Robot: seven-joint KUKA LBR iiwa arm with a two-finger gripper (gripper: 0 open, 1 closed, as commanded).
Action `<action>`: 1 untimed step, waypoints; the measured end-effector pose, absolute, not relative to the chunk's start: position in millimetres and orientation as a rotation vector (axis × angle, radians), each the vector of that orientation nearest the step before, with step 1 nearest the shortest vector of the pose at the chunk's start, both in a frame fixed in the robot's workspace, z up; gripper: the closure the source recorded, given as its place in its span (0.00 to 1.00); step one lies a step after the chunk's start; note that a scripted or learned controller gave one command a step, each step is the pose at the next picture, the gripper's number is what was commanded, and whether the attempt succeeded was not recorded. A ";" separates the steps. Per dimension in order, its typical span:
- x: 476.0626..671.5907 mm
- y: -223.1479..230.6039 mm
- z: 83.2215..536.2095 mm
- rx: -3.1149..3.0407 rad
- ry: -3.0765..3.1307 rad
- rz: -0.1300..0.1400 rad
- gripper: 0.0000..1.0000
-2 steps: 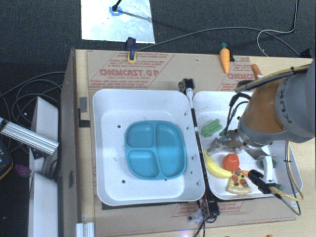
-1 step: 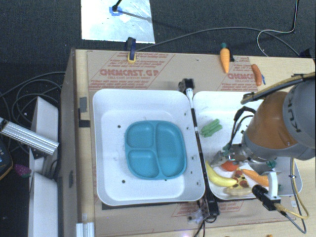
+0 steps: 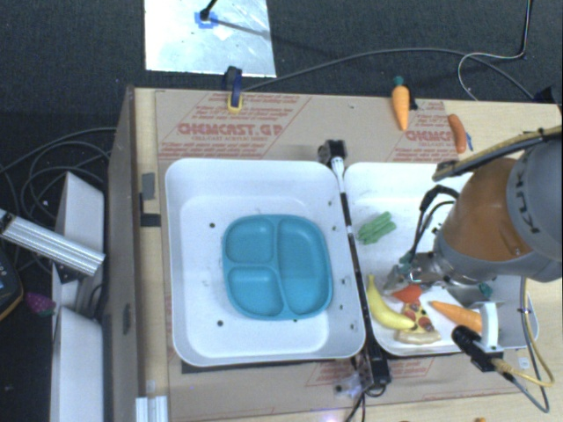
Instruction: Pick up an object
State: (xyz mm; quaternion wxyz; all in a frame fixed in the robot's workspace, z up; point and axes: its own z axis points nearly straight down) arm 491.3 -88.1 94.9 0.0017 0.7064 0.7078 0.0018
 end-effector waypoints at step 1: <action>545.1 1.1 184.8 2.216 2.225 0.004 1.00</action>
